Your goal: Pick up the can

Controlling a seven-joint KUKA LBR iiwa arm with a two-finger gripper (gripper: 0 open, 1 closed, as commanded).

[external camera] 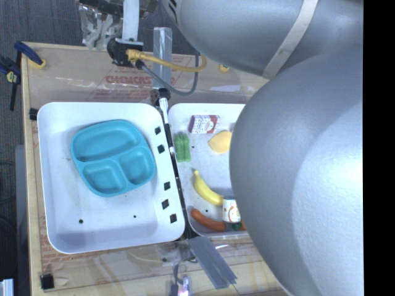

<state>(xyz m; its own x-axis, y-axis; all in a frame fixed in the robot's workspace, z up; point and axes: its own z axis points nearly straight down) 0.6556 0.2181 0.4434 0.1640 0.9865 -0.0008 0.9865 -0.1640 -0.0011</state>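
A small white cylinder with a red and orange label (231, 211), which looks like the can, lies near the front of the right bin (185, 119). The grey arm covers part of it. The gripper (94, 28) is at the top left, beyond the far edge of the bench and far from the can. Its end is blurred against the dark background, and I see nothing held in it.
The right bin also holds a red-and-white carton (203, 124), a green block (182, 147), a lemon (220, 142), a banana (207, 190) and a sausage (208, 221). A blue divided plate (113, 157) lies in the left bin (55, 227). The arm's bulk (296, 165) hides the right bin's right side.
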